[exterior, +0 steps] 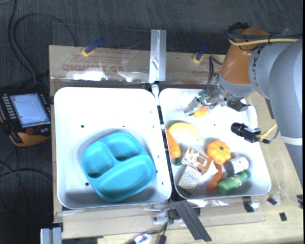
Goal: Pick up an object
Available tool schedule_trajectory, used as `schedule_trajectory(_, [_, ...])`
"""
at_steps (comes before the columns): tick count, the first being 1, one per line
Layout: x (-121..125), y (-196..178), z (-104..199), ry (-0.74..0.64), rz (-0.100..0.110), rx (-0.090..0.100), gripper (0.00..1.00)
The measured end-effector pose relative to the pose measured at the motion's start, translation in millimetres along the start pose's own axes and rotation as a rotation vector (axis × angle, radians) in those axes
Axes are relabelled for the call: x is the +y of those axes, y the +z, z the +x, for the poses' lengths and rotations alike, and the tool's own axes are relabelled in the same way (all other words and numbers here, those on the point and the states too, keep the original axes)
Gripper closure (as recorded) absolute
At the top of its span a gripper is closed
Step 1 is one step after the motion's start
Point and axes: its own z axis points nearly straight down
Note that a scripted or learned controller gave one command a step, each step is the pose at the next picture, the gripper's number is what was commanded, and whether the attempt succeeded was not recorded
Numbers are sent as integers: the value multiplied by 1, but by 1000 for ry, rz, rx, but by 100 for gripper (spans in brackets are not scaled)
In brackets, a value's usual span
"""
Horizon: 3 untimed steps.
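The arm is reaching in from the right of the frame, its orange band sitting above the wrist at the upper right. The gripper is hanging over the upper part of the right bin, pointing toward the frame's left; a small yellow-orange object is showing at its tip, but whether the fingers are closing on it, or how far apart they are standing, cannot be told from this view. Below it, in the middle and lower part of the right bin, the loose objects are lying clustered: a yellow banana-like piece, an orange carrot-like piece against the bin's left wall, a small orange pumpkin, a patterned box, a green item at the lower right, and a small white-and-dark bottle just above it. The left bin is holding a blue divided plate in its lower centre. A handheld control pendant is lying at the left edge of the frame.
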Motion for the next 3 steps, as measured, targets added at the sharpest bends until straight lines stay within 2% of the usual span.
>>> schedule_trajectory(1, [-64,-77,78,75,51,26,100])
schedule_trajectory(2, [-64,-77,78,75,51,26,0])
schedule_trajectory(3, [-55,-7,22,309,56,20,0])
